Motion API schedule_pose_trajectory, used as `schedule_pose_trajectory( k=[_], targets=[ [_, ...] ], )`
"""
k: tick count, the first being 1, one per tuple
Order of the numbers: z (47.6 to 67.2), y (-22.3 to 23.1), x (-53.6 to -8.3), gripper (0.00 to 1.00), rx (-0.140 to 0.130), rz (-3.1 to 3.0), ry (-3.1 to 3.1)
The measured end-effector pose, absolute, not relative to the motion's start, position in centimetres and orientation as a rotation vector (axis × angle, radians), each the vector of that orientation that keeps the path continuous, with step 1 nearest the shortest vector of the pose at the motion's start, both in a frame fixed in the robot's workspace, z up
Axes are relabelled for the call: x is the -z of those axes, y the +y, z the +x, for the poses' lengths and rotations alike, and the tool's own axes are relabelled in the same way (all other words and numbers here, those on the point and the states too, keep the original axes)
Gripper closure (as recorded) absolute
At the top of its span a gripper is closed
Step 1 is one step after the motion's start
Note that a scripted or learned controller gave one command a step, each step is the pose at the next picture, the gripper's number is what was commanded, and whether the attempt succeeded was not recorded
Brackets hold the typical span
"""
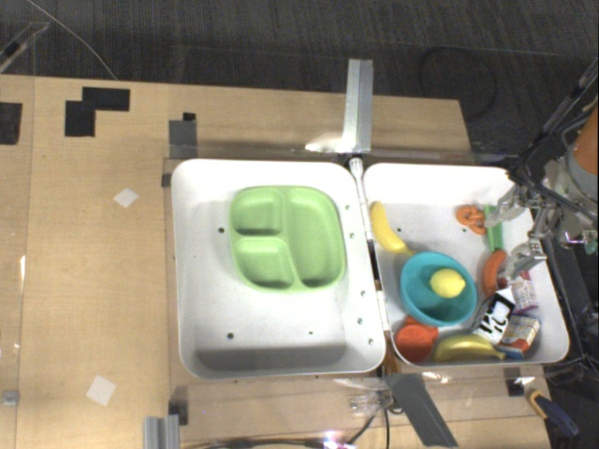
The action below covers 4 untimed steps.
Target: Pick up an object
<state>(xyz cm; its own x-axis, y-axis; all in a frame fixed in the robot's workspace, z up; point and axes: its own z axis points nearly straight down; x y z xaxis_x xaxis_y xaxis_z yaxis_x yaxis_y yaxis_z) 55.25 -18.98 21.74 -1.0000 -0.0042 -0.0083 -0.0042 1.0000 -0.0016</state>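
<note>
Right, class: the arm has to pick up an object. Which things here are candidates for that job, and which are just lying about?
Candidates, all in the right bin:
banana
lemon in the blue bowl
yellow fruit
red fruit
end effector poised at that bin's right side

Lying about:
green divided tray in the left bin

**Stuff you can't really make out here**

The arm point(582, 148) gets chopped off by the right edge, so most of it's out of frame. The gripper point(520, 234) is a blurry tangle, can't tell how its jaws stand. The small packages point(513, 321) in the right bin's point(421, 183) corner overlap, labels unreadable.
</note>
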Motion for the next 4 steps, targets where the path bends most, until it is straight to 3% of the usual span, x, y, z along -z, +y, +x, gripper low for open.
schedule_pose_trajectory(
  k=[1,2,3,4],
  targets=[
    [52.1,-19.0,-9.6,0.0,0.003,0.076,3.131],
    [51.3,-14.7,-9.1,0.0,0.023,-0.115,3.118],
    [50.7,-14.1,-9.2,0.0,0.052,-0.185,3.11],
    [62.1,-12.4,-9.2,0.0,0.002,-0.002,3.13]
  ],
)
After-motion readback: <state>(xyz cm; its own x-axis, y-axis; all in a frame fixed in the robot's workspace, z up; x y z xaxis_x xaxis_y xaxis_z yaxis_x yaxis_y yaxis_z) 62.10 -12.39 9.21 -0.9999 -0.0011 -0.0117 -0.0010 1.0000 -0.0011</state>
